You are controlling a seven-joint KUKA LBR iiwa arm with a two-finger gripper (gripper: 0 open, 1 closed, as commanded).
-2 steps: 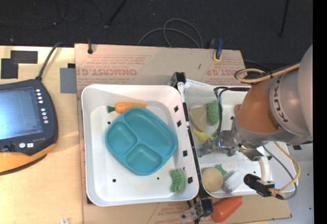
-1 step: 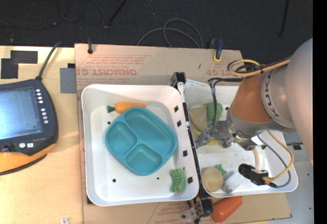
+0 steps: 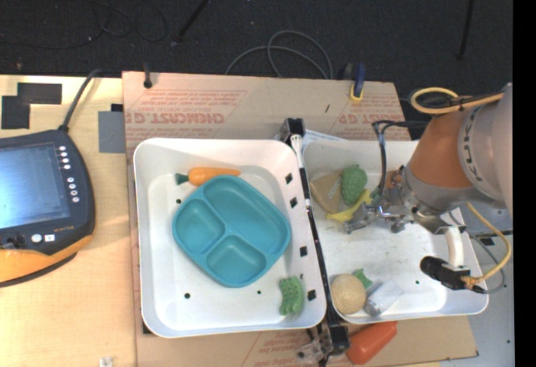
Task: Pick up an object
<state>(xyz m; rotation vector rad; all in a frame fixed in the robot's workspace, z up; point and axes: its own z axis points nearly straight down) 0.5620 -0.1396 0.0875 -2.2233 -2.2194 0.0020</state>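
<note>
Since the claw (image 3: 378,213) hangs low in the right bin (image 3: 410,261), the nearest pick looks like the banana (image 3: 347,210), lying just left of it against a green vegetable (image 3: 353,181) and a tan piece (image 3: 325,188). It is probably a light, stiff, smooth plastic toy, best pinched across its narrow middle, though it may slip. I cannot tell how the claw is set; nothing visibly sits in it.
</note>
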